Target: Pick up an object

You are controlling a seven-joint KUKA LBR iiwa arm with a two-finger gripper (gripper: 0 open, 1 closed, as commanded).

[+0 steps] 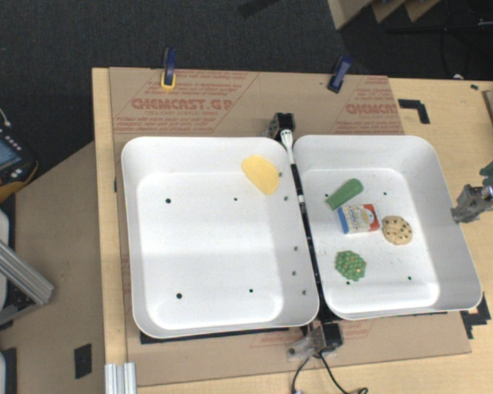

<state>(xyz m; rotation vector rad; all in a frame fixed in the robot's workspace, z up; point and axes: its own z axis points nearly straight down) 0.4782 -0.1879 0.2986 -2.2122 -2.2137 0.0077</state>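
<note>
Jaws (pixel 476 201) parked just off the right bin (pixel 452 245), grip state impossible to tell; cookie (pixel 398 231) nearest, milk carton (pixel 358 218) beyond it.

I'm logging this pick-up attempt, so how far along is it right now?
Nothing looks done yet. The yellow piece lies in the left bin; the green pickle, small carton, cookie and broccoli all lie in the right bin. The gripper sits at the right bin's outer edge, over none of them. Reaching, grasping and lifting are all left.
</note>
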